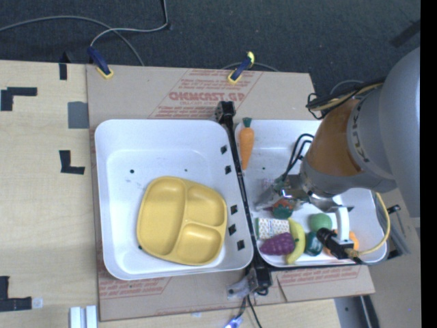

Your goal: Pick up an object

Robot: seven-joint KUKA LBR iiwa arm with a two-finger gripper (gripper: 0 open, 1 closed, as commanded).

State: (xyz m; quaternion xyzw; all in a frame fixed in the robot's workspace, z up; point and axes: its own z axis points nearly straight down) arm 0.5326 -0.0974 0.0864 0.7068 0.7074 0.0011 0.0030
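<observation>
So starting at the left: the left bin [109, 142] has a yellow divided tray [181, 220] sitting toward its near edge, three compartments, lying flat and a bit rotated; nothing else in that bin's floor apart from a few dark specks.

Along the divider between the two bins, at the far edge of the right bin [273, 130], there's a toy carrot [246, 144] lying lengthwise against the left wall, green top pointing to the far edge.

Moving right, near the right bin's near edge there's a little cluster: a white patterned block [274, 225], a bunch of purple grapes [276, 244] just below it, a yellow banana [297, 242] touching the grapes on their right side, then a green round thing [319, 222] and something teal [313, 244] beside the banana; an orange bit [353, 238] peeks out further right, can't tell what it is.

The gripper [281, 195] is down in the middle of the right bin, just above that cluster, hanging off the grey arm [382, 142] with its orange band [333, 142]; there's some grey and reddish stuff at its tip, but honestly I can't tell whether it's closed on anything or spread apart; it's too small and cluttered there; it looks near the white block, touching or not I can't say.
</observation>
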